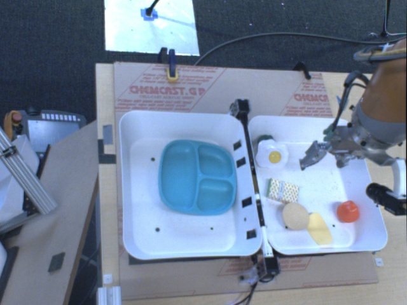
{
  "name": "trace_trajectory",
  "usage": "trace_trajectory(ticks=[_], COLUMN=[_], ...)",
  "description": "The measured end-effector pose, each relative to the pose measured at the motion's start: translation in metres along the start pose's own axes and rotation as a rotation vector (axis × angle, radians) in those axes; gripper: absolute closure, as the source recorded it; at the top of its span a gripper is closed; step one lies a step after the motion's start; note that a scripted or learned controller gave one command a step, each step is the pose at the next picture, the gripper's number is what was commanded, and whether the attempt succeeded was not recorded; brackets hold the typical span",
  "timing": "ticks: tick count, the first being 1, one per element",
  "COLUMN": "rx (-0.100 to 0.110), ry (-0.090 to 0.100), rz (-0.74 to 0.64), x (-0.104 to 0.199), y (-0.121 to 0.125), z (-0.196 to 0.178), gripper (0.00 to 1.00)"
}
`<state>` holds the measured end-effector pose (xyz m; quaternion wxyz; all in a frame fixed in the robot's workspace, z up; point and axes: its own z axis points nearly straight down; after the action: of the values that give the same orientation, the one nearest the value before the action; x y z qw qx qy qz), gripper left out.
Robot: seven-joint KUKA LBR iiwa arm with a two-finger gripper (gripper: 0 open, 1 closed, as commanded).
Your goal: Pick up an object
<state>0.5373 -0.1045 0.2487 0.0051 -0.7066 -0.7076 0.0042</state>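
Pincer (313, 155) hangs over the right bin (369, 234), in its upper half, with nothing between its fingers; whether they stand apart or together cannot be told. Just left of the pincer lies a fried egg (272, 155). Below and left lie a patterned packet (283, 190) and a round tan cookie (295, 216), with a yellow wedge (320, 229) touching the cookie. Below and right sits an orange piece (348, 211). Far left, the left bin (137, 189) bears a blue divided plate (196, 176). Board (210, 84) under both bins reads "CHEMCAST GP" in red.
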Motion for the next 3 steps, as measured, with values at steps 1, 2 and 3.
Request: trace_trajectory(ticks=[1,2,3], rx=[-0.008,-0.003,-0.004], ry=[-0.001,0.0,0.001], rz=[-0.002,0.0,0.0], x=[0.0,0.0,0.002], y=[0.002,0.005,0.007], z=[-0.004,0.063,0.109], gripper=[0.0,0.0,0.0])
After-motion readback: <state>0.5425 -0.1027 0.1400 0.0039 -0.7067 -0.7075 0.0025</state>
